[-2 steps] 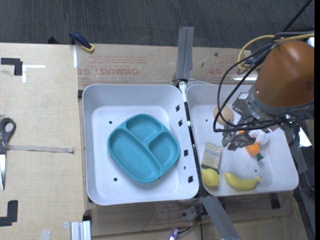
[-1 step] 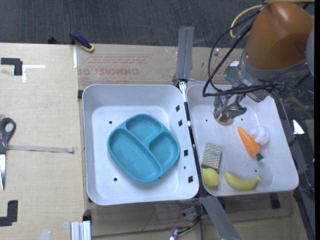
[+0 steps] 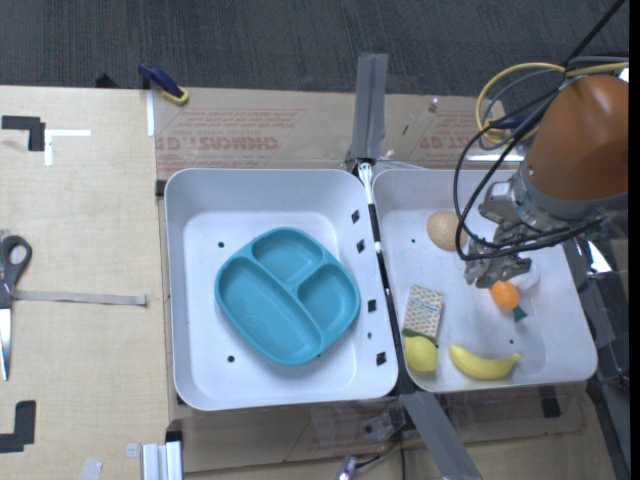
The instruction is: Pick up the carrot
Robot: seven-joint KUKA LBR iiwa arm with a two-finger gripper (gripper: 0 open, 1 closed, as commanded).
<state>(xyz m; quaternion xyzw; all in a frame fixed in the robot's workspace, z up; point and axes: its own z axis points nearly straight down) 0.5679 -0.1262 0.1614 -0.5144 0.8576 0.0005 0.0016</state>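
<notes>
Camera view: claw [image 3: 497,271] overlaps carrot [image 3: 507,296]; grip unclear.

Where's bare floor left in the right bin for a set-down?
Free: the strip between the egg and snack packet, by the divider. Crowded: the front edge with lemon and banana, and around the carrot under the gripper.

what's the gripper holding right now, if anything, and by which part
It cannot be told. The gripper sits directly over the carrot in the right bin, at its orange body, but this view does not settle whether the carrot is gripped.
</notes>
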